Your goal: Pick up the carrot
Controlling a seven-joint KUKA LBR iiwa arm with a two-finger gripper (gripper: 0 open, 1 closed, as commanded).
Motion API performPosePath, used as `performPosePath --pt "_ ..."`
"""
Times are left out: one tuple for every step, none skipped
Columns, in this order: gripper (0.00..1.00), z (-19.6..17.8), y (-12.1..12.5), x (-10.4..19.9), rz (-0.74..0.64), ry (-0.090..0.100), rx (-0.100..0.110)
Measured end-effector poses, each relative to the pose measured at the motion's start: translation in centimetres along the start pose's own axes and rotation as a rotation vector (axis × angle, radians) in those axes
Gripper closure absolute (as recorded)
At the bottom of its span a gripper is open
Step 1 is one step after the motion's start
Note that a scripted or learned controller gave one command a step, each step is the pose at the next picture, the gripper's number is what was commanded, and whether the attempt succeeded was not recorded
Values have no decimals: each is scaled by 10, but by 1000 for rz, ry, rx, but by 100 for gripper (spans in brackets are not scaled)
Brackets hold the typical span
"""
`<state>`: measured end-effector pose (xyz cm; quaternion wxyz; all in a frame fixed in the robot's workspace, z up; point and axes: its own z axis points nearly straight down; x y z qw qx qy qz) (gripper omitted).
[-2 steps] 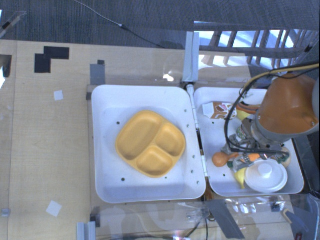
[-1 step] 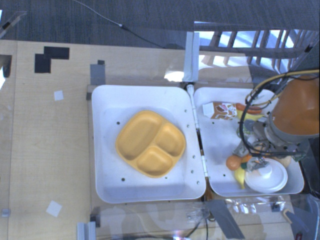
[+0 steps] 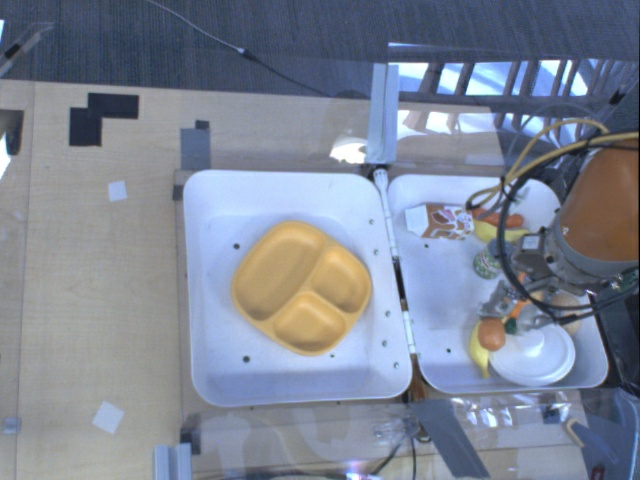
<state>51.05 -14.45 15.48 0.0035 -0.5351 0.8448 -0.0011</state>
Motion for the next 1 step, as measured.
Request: performPosePath --pt "100 -29 49 -83 131 -1 -3"
